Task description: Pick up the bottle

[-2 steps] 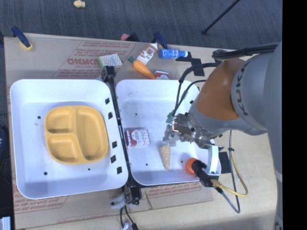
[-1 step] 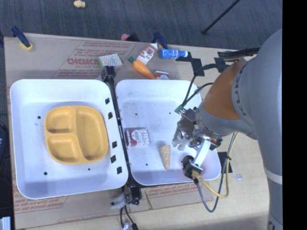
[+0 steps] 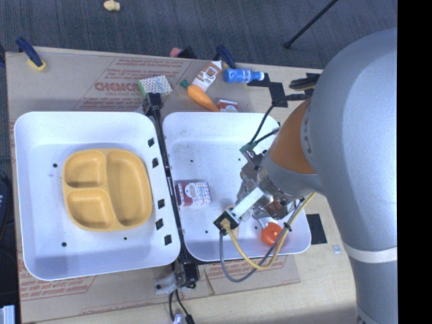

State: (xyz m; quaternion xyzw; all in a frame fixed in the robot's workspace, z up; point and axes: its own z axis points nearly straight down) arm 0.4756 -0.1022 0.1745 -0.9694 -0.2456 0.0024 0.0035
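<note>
The arm (image 3: 351, 140) reached in from the right over the right bin (image 3: 202, 130), its orange band above the wrist. The jaws hung low over the bin's near right part, but whether they were wide or narrow could not be told, since the wrist and cables hid them. An orange object (image 3: 271, 233) lay on the bin floor just beside the wrist; what it was stayed unclear. A small carton (image 3: 194, 193) lay flat near the bin's left wall, apart from the arm. The left bin (image 3: 34, 181) held a yellow tray (image 3: 106, 188) with three compartments. Beyond the bins, on the tabletop (image 3: 81, 73), lay a blue bottle (image 3: 241, 76), a white bottle (image 3: 206, 75), and a carrot (image 3: 202, 98), close together.
</note>
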